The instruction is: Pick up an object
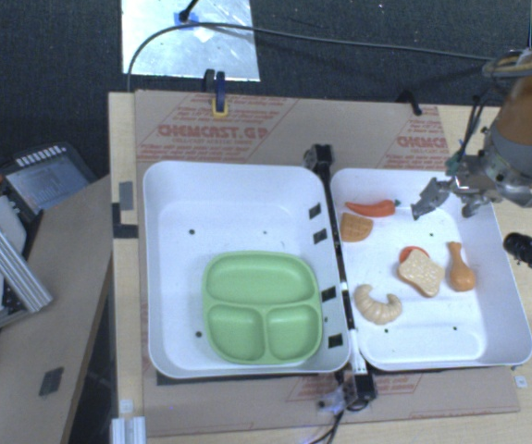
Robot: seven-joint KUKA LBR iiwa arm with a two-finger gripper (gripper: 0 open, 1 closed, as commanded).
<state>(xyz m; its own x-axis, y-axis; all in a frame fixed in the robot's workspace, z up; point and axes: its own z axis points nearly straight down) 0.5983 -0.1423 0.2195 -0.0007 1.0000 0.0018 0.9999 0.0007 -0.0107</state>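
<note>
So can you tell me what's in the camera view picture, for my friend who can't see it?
A grey robot arm's gripper hangs over the right white plastic bin, which holds toy food: an orange carrot, a tan bread slice, a brown drumstick and a pale curved croissant. The left white bin holds a green three-part plastic tray.

We count two white bins (168, 202) (497, 340), one green divided plate (262, 305), and five toy foods: carrot (371, 208), orange wedge (355, 228), bread slice (420, 273), drumstick (460, 266), croissant (377, 304).
</note>
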